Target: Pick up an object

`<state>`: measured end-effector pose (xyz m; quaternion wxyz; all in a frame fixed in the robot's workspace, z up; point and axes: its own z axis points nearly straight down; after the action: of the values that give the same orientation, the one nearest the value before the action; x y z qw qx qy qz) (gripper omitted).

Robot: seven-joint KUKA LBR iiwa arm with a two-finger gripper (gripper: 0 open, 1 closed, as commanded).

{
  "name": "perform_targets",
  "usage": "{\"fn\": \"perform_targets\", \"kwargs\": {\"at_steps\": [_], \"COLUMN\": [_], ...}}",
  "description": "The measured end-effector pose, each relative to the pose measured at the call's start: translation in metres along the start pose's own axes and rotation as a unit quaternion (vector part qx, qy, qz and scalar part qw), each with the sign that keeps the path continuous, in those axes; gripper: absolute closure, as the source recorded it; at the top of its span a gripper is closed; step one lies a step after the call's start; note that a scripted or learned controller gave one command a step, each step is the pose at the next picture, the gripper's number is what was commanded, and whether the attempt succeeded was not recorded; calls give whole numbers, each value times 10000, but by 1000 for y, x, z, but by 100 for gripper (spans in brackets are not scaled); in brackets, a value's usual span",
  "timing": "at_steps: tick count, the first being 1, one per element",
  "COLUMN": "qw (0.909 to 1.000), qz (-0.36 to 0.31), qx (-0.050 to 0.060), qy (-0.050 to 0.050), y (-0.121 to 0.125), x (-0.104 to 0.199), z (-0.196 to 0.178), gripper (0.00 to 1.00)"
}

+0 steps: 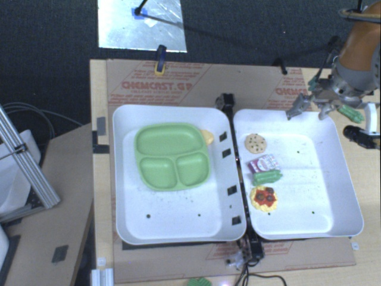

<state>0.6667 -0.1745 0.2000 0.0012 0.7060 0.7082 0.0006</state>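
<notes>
The right bin [321, 177] holds a round cookie [256, 142], a pink and white striped packet [263, 162], a green pickle-shaped piece [266, 176] and a yellow piece with red spots [264, 198], all along its left side. My gripper [309, 111] hangs over the far edge of the right bin, up and to the right of the cookie. Its two fingers are spread apart and open, with nothing between them. The grey arm with its orange band [362, 46] comes in from the upper right.
The left bin [125, 213] holds a green divided tray [172, 157] with a small yellow piece [207, 137] at its far right corner. A black divider with clips [232, 154] runs between the bins. A metal frame [24, 159] stands at the left.
</notes>
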Motion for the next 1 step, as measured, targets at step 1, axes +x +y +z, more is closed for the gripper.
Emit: {"fn": "perform_targets", "kwargs": {"at_steps": [1], "qw": [10000], "qz": [7], "qx": [50], "qy": [28], "y": [-80], "x": [61], "z": [108], "gripper": [0]}}
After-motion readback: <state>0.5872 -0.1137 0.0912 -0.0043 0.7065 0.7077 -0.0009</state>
